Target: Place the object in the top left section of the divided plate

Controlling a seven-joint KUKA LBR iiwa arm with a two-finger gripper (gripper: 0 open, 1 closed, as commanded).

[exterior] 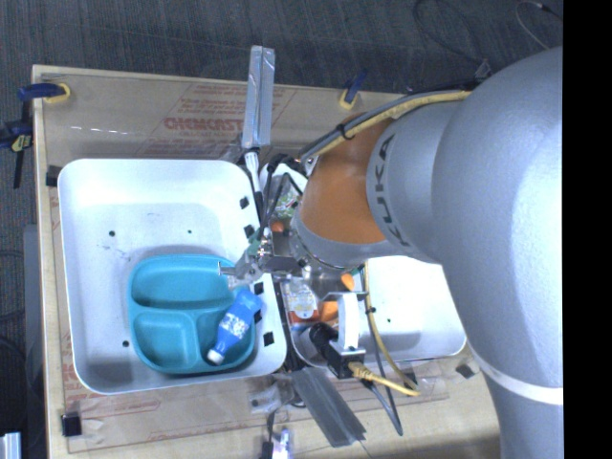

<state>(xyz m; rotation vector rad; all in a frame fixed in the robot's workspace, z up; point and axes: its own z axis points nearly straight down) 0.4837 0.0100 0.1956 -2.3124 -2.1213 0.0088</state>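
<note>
A blue divided plate (158, 290) lies in the front half of the left white bin (96, 218). A small blue bottle (234, 323) with a white cap rests tilted over the plate's lower right section, cap toward the front. My gripper (251, 268) hangs at the plate's right rim, just above the bottle's upper end. I cannot tell whether it touches the bottle. The plate's wide upper section and its lower left section hold nothing.
The arm's grey and orange body covers most of the right bin (426, 328). Small orange and white items (301, 302) lie at that bin's left edge under the wrist. Cables trail over the bench's front edge. The left bin's back half is bare white floor.
</note>
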